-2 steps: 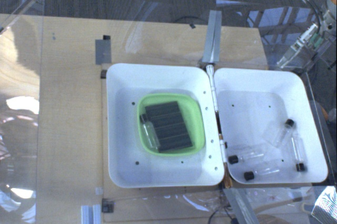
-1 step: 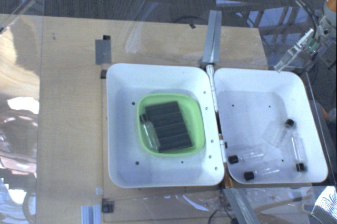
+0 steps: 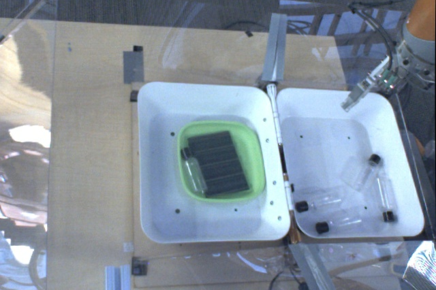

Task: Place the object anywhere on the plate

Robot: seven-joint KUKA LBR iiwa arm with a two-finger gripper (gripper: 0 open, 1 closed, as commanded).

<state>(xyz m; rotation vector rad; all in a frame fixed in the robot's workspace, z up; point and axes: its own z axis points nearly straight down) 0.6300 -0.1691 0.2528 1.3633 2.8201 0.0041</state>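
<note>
Clear vials with black caps (image 3: pixel 340 203) lie loose along the near side of the right bin (image 3: pixel 402 146), some flat, one leaning toward the corner; scattered like that they read as the supply still waiting to be picked, none lined up for an easy grab. Next over, the left bin (image 3: pixel 153 166) carries the green plate (image 3: pixel 253 146), set roughly in the middle, probably so a drop has margin on all sides. On the plate sits a dark ribbed block (image 3: pixel 218 164), tilted, taking most of the surface, and one vial (image 3: pixel 193 171) lies on the plate along the block's left edge, touching or nearly so; judged from that, one placement already counts as done. Farther back, the gripper (image 3: pixel 355 96) hangs over the far rim of the right bin, well apart from the loose vials, nothing visible between its fingers; whether they are spread or closed I cannot tell at this size. Arm with orange band (image 3: pixel 419 23) enters from the right.
</note>
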